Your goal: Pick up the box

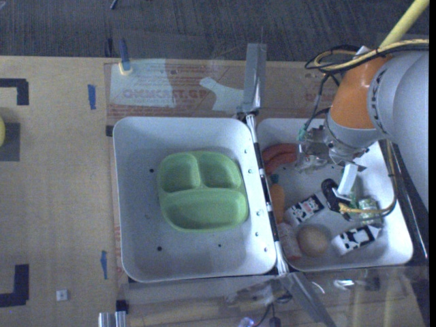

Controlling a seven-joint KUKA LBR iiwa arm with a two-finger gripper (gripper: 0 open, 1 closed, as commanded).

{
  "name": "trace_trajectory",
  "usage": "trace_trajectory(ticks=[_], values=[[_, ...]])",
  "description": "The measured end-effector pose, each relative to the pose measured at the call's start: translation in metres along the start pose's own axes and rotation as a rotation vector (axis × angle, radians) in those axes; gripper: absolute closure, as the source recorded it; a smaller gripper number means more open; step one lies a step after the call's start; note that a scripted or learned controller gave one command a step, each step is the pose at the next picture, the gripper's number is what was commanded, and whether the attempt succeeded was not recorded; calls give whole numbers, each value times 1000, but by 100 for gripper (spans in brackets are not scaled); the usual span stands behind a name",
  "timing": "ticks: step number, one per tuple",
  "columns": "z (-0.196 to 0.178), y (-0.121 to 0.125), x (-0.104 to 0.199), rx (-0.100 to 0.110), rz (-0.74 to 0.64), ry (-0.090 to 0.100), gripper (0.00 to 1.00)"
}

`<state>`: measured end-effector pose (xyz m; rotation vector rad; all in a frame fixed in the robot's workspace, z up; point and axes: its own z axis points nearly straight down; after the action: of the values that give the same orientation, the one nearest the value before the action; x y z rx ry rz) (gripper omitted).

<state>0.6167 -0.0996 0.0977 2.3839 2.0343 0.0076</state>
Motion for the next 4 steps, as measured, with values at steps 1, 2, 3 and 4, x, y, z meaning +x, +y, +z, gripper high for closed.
trace_trajectory(ticks=[1, 2, 3, 4], values=[[-98, -33, 103, 8, 87, 2, 100], [-107, -33, 104, 7, 84, 0, 100], [-118, -32, 105, 4, 81, -1, 100], [-134, -58, 19, 12, -142, 2, 100]])
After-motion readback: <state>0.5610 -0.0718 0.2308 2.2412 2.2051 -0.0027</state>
